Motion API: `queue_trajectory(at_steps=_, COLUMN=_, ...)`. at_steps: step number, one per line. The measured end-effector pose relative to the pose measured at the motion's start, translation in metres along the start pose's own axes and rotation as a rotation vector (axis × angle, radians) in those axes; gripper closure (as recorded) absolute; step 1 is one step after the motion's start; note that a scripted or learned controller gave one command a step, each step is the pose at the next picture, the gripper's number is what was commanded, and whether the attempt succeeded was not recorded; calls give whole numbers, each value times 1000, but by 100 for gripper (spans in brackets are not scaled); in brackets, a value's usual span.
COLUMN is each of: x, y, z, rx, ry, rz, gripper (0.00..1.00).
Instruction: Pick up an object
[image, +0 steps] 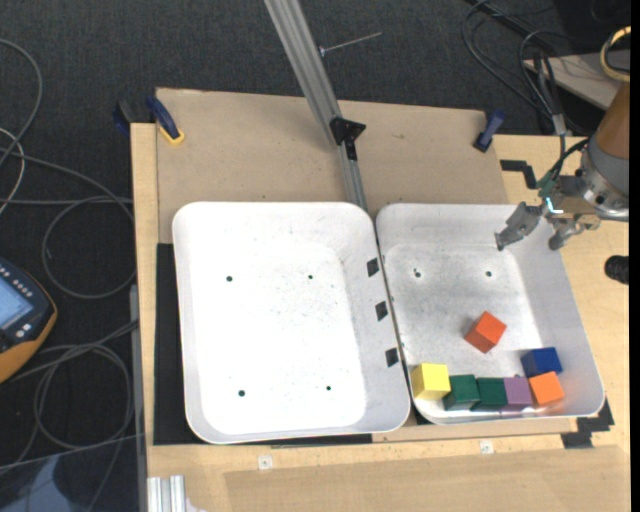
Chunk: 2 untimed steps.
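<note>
The gripper (541, 232) hangs over the right bin (440, 290) near its 1 o'clock corner, its two fingers spread apart with nothing between them. An orange-red cube (486, 331) sits alone near the bin's middle, toward 5 o'clock from the gripper and well apart from it. Along the 6 o'clock wall lie a yellow cube (432, 379), two green cubes (476, 391), a purple cube (517, 391), an orange cube (546, 387) and a blue cube (541, 360)

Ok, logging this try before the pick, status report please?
Gripper open, above right bin's far right corner, holding nothing. Red-orange cube lies alone mid-bin, nearest target. Other blocks lined along near wall. Nothing in the way.
</note>
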<state>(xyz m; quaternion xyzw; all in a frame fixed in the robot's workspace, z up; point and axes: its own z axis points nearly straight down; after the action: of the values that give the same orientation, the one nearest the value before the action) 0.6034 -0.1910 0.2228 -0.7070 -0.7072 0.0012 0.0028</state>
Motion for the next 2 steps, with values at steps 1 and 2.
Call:
queue_trajectory(at_steps=1, x=0, y=1, z=-3, rx=-5, ry=-2, rz=-2, gripper=0)
queue_trajectory(at_steps=2, x=-5, y=6, z=56, rx=1, ry=-1, rz=0, gripper=0)
